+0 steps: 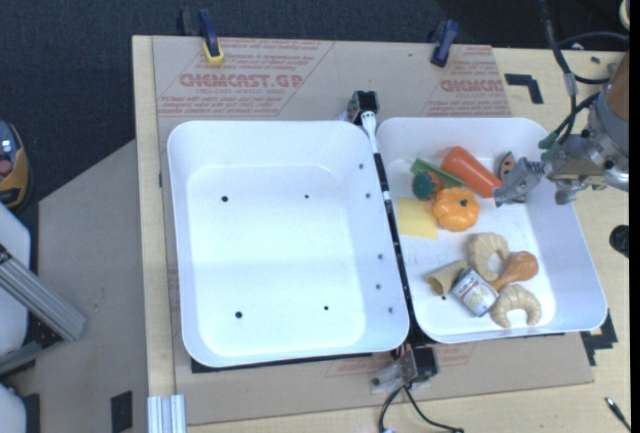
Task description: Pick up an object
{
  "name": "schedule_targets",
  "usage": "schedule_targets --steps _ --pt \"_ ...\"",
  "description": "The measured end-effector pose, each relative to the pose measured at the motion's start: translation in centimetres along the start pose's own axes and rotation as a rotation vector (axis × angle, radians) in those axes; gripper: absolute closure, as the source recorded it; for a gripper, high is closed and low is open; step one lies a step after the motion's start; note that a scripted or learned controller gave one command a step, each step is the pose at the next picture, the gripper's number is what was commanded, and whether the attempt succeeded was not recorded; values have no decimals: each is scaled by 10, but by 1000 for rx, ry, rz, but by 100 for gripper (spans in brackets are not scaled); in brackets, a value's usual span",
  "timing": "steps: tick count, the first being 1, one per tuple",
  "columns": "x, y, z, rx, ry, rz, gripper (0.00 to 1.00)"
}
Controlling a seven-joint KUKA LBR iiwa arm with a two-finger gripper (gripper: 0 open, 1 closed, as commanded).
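We see the table (300, 71) bearing two white bins; the right bin (570, 261) lies under the pincer (512, 183), whose fingers seem spread, gripping nothing. Just left of it lies a carrot (470, 169); an orange (456, 209) sits lower left.

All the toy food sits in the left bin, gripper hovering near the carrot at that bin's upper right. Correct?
Not quite: the bin is wrong. The camera view shows the toy food, including the carrot, the orange pumpkin and the croissant, in the right bin, not the left bin. The rest stands: the gripper is beside the carrot, near that bin's upper right.
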State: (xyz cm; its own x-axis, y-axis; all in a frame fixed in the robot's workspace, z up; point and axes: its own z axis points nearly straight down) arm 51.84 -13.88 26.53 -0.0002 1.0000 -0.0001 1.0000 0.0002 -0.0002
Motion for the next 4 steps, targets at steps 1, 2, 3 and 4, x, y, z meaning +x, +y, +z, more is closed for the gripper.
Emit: schedule_targets --steps 1,2,3,4 --pt "16 32 152 13 4 -2 0" --pt "-33 93 182 -4 -3 1 0" --pt "-31 91 170 -4 -2 1 100" --pt "30 148 111 -10 -1 -7 100"
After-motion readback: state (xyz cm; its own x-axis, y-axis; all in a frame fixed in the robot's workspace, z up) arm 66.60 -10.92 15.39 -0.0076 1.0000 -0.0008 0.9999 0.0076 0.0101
